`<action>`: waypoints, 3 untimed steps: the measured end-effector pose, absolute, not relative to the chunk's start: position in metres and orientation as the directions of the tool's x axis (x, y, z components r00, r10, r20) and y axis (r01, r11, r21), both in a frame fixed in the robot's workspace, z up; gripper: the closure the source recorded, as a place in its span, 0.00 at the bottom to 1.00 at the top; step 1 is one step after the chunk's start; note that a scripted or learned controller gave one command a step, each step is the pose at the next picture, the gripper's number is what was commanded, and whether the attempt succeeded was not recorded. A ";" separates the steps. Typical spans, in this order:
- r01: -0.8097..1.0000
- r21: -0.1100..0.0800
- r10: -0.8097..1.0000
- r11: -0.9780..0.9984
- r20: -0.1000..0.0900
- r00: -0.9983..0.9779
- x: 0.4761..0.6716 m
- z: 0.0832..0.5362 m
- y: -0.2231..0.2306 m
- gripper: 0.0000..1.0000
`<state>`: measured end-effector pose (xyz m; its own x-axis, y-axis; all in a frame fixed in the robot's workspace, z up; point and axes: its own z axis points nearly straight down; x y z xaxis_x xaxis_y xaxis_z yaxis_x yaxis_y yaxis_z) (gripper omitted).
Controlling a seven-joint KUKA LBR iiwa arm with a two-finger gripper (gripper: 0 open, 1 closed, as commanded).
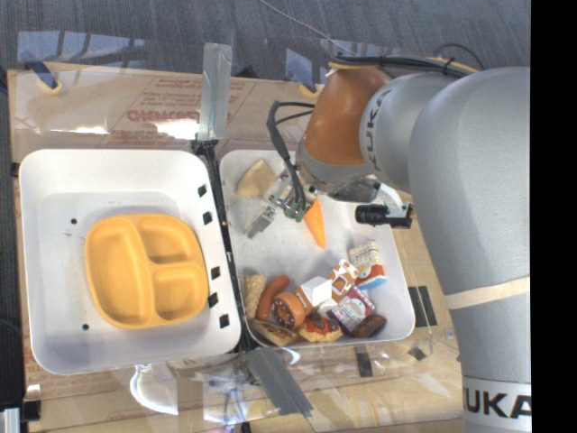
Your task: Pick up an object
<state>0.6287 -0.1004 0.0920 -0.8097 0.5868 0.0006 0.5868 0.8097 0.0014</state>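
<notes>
Probably the orange carrot, lying just right of the gripper, is light, stiff and a little slippery; grip its thick upper end. How far the gripper is open I cannot tell.

Open floor across the right bin middle; crowded along its near edge by packets and toy food; left bin largely taken by yellow divided tray.

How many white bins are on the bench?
2. The left white bin holds a yellow divided tray. The right white bin holds the food items, with the end effector over it. No others seem hidden.
</notes>
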 end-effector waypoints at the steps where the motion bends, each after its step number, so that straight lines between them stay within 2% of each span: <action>1: 0.864 -0.003 0.864 0.504 0.002 -0.504 0.598 0.092 -0.176 0.00; 2: 0.859 -0.003 0.859 0.511 0.003 -0.511 0.600 0.102 -0.174 1.00; 3: 0.882 0.010 0.882 0.472 -0.005 -0.472 0.651 0.224 -0.101 1.00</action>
<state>0.6509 -0.1008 0.2236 -0.4719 0.8816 -0.0049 0.8816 0.4719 0.0100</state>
